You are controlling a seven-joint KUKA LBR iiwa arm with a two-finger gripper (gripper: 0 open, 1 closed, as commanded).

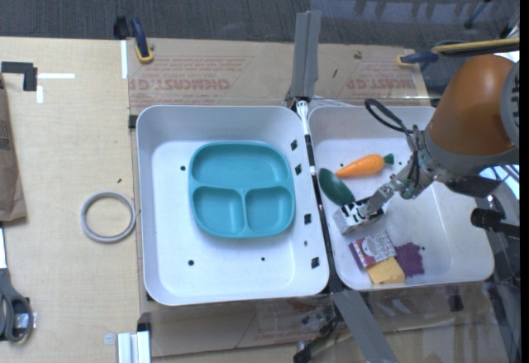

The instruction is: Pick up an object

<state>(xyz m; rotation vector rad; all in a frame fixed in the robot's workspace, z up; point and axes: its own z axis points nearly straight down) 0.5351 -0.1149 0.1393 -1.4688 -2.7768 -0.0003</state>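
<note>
In the right bin (463,229), my gripper (354,216) reaches down and to the left from the orange-banded arm (467,109). Its tip sits just below and to the right of a dark green object (335,186) that lies near the bin's left wall. An orange carrot (364,164) lies above the gripper. Below it sit a red and white packet (374,248), a yellow block (386,271) and a purple piece (409,258). I see nothing clearly held.
The left bin (165,254) holds a teal divided plate (242,188). A grey tape ring (108,215) lies on the bench to the left. Scissors (12,313) sit at the lower left edge.
</note>
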